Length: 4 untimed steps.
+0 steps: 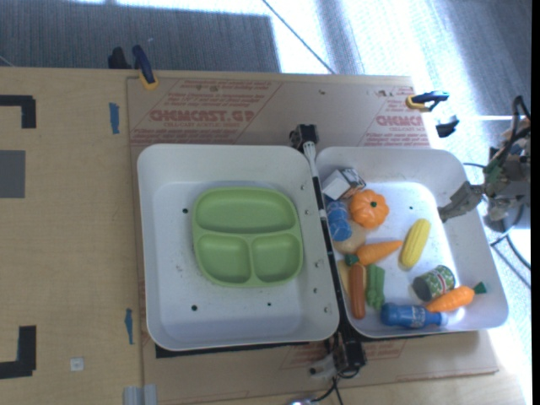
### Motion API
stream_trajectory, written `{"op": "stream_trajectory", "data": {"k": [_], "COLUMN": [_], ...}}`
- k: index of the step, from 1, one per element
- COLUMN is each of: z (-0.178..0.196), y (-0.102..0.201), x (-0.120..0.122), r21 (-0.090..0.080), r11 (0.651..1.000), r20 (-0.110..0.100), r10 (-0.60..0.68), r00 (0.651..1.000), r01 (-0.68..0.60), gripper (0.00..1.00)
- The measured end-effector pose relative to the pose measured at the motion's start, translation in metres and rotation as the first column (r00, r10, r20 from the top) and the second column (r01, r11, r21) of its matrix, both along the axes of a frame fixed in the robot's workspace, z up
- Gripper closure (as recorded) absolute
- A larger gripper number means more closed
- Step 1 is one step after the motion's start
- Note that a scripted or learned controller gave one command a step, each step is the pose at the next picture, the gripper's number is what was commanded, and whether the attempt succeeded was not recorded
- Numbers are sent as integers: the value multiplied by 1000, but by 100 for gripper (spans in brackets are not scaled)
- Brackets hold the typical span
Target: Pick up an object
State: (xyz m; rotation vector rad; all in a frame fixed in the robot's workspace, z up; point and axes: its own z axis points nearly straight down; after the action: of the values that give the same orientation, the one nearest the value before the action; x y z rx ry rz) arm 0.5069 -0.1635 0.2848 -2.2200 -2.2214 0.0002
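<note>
The right bin (472,251) holds several toy foods. An orange pumpkin (369,209) lies near its back left, with a yellow corn cob (414,243) and a carrot (378,250) in the middle. A second carrot (456,298), a small can (434,282) and a blue bottle (407,315) lie at the front. A blue item (337,224) and a small white and grey box (342,182) sit by the left wall. My gripper (462,201) hangs at the bin's right rim, apart from all the objects.
The left bin (160,226) holds a green divided plate (247,234). A red sausage (357,289) and a green vegetable (375,285) lie by the right bin's left wall. Clamps (426,100) sit at the board's back edge. Cables hang beside the arm (506,184).
</note>
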Motion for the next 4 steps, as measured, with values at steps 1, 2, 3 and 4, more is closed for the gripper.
{"op": "stream_trajectory", "data": {"k": [1,2,3,4], "z": [-166,-198,-198,-187], "y": [14,67,59,58], "x": [3,52,107,107], "r21": [1,-4,-3,-6], "r11": [1000,1000,1000,1000], "r20": [-2,9,6,7], "r10": [-1,0,1,2], "r00": [1000,1000,1000,1000], "r01": [1,0,-1,-2], "gripper": [0,0,0,100]}}
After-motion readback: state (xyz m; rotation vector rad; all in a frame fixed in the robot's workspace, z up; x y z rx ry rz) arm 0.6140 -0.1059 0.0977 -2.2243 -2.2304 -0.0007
